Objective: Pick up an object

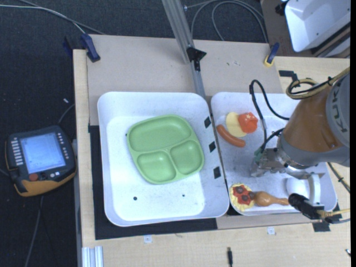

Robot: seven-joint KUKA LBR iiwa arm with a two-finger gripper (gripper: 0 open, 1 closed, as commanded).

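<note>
Light wooden surface (144,65) carries two shallow white bins side by side. Left white bin (111,149) holds a pale green plastic divided plate (165,148), three compartments, lying flat near the bin's middle. Right white bin (222,102) holds the small items: a red toy sausage (230,136) lying at a slant near the bin's left wall, just beside a round yellow toy piece (234,124) that touches an orange-red toy fruit (248,122) at the far end. At the near edge lies a toy pizza slice with red dots (241,196), and touching it on the right a tan toy drumstick (267,199). My arm, grey with its orange band (311,129), reaches in from the right over the right bin. My end effector (265,161) sits low over the bin's middle, between the sausage and the pizza slice, apart from both. Whether it is open or closed I cannot tell, nor whether it has hold of anything. A grey and orange handheld pendant (39,159) lies on the dark floor left of the surface.
</note>
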